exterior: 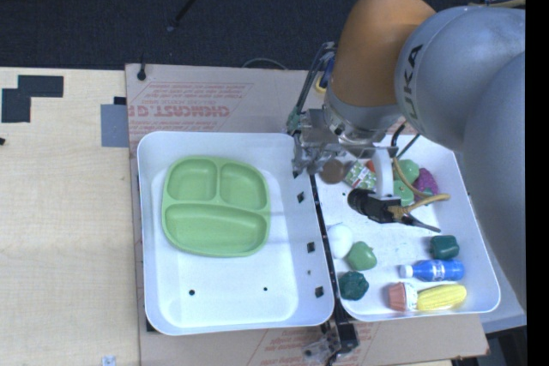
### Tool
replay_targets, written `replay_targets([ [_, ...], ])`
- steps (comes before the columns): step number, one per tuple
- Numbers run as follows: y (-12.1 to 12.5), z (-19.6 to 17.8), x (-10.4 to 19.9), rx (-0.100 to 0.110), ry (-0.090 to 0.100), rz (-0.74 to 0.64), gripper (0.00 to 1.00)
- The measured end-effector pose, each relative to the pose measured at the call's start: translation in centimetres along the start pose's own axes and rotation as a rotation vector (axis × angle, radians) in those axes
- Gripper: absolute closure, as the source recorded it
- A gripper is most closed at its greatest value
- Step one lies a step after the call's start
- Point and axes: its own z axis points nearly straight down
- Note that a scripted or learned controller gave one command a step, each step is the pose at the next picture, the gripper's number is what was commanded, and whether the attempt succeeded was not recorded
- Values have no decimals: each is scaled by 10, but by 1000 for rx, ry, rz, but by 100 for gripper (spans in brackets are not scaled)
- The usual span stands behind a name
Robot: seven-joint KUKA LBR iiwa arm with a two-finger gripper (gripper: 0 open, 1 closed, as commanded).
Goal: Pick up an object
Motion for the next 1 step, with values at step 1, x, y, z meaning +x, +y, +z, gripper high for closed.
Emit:
replay_targets([
  [1,6,13,53,0,-1,1,100],
])
